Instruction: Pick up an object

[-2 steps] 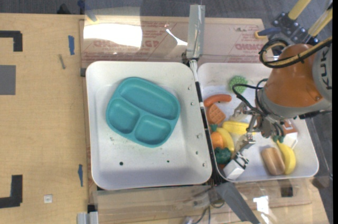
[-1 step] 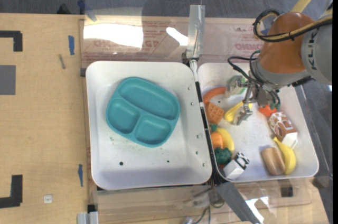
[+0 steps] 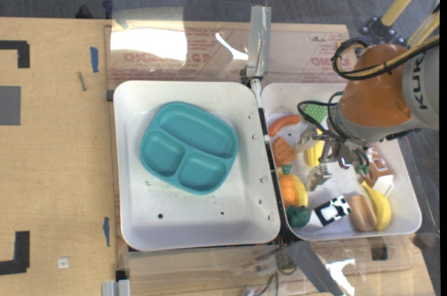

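Note:
My gripper (image 3: 323, 156) hangs low over the middle of the right bin (image 3: 412, 211), under the orange wrist band. A yellow piece (image 3: 313, 153) lies right beside or under it, but I cannot see whether they touch. Around it lie toy foods: a red-orange sausage (image 3: 284, 124), an orange chunk (image 3: 283, 150), a yellow-orange pepper (image 3: 292, 190), a dark green piece (image 3: 299, 216), a black-and-white block (image 3: 332, 209), a brown bun (image 3: 362, 212) and a banana (image 3: 381, 208).
A teal divided plate (image 3: 188, 146) lies in the left bin (image 3: 133, 204). A ridge between the bins (image 3: 269, 155) runs just left of the toys. A green mesh item (image 3: 318, 109) and a white-brown piece (image 3: 378, 169) sit close to the wrist.

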Controlling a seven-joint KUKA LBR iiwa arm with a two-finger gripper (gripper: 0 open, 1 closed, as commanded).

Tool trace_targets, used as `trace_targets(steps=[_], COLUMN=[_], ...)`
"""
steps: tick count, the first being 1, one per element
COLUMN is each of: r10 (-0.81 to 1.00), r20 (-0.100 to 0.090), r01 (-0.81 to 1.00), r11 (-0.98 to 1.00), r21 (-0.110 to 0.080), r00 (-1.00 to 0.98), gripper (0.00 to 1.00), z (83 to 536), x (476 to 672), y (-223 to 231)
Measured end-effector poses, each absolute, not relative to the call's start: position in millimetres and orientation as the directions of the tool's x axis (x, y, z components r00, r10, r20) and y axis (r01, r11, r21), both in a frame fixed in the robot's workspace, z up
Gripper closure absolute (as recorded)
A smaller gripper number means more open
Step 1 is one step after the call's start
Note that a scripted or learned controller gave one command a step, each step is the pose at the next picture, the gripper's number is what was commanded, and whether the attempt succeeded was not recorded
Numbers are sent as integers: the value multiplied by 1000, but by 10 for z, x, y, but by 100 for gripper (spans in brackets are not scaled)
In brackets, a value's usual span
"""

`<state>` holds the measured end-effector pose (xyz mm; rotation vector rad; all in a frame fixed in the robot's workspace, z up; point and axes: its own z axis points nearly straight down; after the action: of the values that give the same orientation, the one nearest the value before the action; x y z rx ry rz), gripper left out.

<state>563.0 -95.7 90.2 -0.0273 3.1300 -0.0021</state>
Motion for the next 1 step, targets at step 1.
trace_targets(steps=[1], r10=[-19], r20=[-26], r01=[-19], r11=[1000], r21=[-3], r00=[-999], gripper=[100], z=[1037], x=[5679], y=[-948])
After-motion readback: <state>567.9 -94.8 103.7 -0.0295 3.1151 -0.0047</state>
